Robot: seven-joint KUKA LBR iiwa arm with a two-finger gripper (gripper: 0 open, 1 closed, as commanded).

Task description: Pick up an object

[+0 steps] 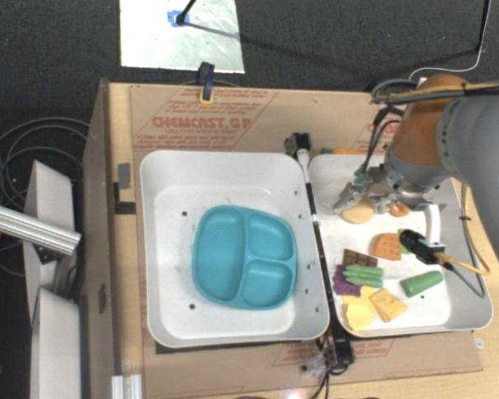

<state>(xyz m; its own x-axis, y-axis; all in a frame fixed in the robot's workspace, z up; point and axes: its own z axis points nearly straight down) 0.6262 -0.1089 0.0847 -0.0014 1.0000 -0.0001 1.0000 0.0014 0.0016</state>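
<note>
The arm [449, 131] reaches in from the right and bends down over the right bin [474, 310]; its gripper [359, 196] sits just above a tan bread-like toy [358, 214] near the bin's back left corner; I cannot tell its grip; more toys crowd the front; the left bin [162, 177] has a blue plate [245, 256].

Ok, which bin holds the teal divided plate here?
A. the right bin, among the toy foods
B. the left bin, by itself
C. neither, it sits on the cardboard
B: the teal divided plate lies alone in the left bin; the toy foods are in the right bin.
</note>
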